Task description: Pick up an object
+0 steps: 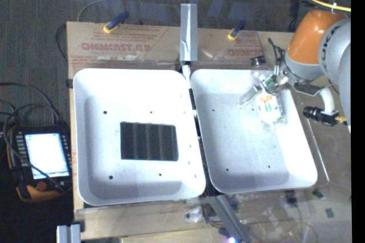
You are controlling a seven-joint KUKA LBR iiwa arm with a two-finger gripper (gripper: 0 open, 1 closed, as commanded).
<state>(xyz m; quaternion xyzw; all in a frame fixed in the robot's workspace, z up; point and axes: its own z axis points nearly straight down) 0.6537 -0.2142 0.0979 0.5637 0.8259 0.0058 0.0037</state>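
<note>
A dark grey ridged rectangular block (149,141) lies flat in the middle of the left bin (91,93). My gripper (264,98) hangs low over the far right part of the right bin (251,162), well away from the block. Its pale, see-through tip blends with the white bin floor. Small orange and green marks show at the tip, and I cannot tell whether they belong to the gripper or to a small object. The arm's orange band (311,36) is just above the bin's far right corner.
A metal divider post (188,36) stands behind the seam between the bins. Two blue-and-yellow clamps (114,21) (236,29) hold the cardboard base at the back. A lit handheld pendant (43,156) lies left of the bench.
</note>
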